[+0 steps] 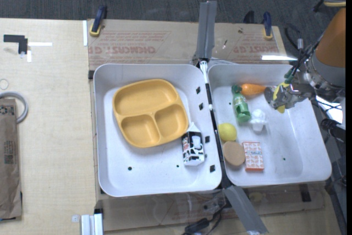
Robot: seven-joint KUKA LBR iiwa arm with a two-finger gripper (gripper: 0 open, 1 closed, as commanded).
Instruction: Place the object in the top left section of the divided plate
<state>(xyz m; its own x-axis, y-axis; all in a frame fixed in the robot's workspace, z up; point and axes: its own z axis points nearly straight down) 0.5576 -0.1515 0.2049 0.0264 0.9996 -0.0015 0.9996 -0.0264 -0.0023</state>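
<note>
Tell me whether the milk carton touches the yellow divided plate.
Touching, as far as the camera view shows: the milk carton lies against the lower right rim of the divided plate, its top overlapping the rim with no white bin floor between them.

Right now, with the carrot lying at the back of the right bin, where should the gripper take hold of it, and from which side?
Probably at the thick orange middle of the carrot, coming straight down from above. It lies flat, lengthwise across the bin, so closing across its narrow width looks easiest. The green bottle sits close at its leafy end, so stay nearer the end toward the gripper.
</note>
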